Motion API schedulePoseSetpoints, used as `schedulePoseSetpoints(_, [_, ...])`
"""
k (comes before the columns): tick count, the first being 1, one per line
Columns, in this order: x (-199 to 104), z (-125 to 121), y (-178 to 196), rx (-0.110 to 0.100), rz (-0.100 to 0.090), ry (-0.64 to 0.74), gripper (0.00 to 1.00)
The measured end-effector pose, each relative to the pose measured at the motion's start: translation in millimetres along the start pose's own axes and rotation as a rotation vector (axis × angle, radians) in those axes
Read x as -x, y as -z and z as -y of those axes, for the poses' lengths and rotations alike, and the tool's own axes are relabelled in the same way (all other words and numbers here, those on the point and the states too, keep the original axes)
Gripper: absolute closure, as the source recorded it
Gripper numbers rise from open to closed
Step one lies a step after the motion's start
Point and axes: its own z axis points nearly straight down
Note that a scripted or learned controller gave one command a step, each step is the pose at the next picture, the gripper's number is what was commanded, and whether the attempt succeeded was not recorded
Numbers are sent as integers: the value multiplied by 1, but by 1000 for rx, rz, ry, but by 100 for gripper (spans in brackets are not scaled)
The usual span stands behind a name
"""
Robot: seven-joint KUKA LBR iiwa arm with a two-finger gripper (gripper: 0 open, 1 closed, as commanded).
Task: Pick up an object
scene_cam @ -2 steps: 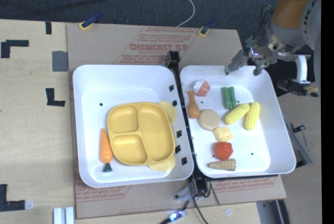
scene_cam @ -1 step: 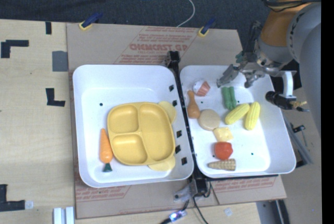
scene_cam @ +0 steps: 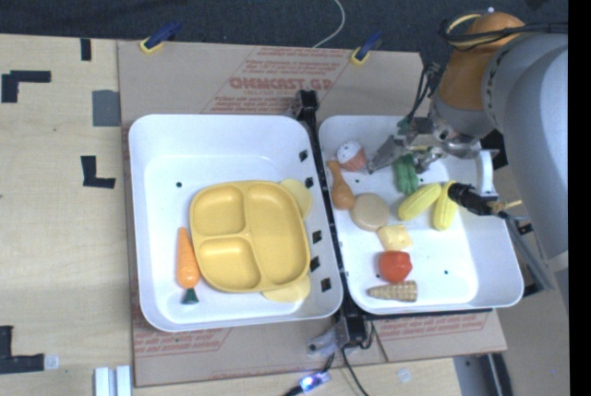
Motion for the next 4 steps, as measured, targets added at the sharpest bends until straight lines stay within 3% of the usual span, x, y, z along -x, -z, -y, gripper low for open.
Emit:
schedulePoseSetpoints(1, [-1,0,0,6,2,-1,0])
schedulePoseSetpoints(2, [-1,-1,10,6,3,0,100])
schedulePoseSetpoints(4, [-2,-9,100,9,0,-2,100])
